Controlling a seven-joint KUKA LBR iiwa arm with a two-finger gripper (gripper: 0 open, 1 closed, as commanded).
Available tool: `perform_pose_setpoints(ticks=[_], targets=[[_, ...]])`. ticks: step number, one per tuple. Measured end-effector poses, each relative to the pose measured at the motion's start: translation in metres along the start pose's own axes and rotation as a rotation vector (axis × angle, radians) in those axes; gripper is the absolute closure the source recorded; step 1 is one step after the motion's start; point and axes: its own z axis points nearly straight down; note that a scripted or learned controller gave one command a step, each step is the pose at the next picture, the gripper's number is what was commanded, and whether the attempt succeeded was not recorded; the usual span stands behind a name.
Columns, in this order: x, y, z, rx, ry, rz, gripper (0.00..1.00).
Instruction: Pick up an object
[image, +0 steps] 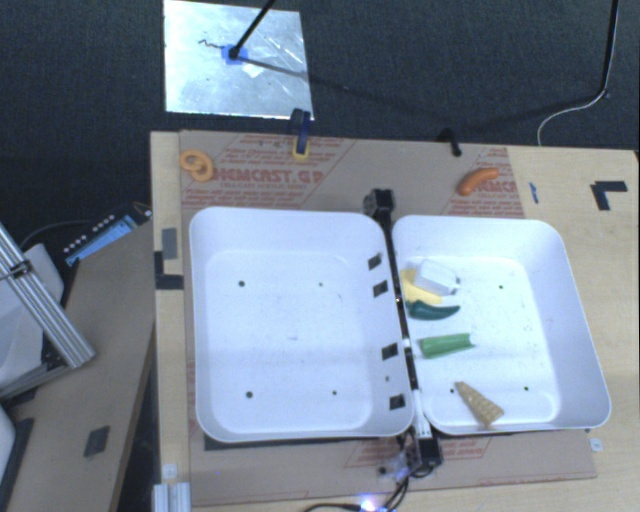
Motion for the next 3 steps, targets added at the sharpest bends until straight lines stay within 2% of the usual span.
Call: perform_pose_setpoints(ticks=[1,2,3], targets=[[0.038,0.001,0.027,0.000,0.000,-0.001,1.00],[0.030,0.000,0.004,-0.004,-0.001,0.005,1.00],[0.065,0.001,-0.008,-0.004,0.000,-0.001,1.00]])
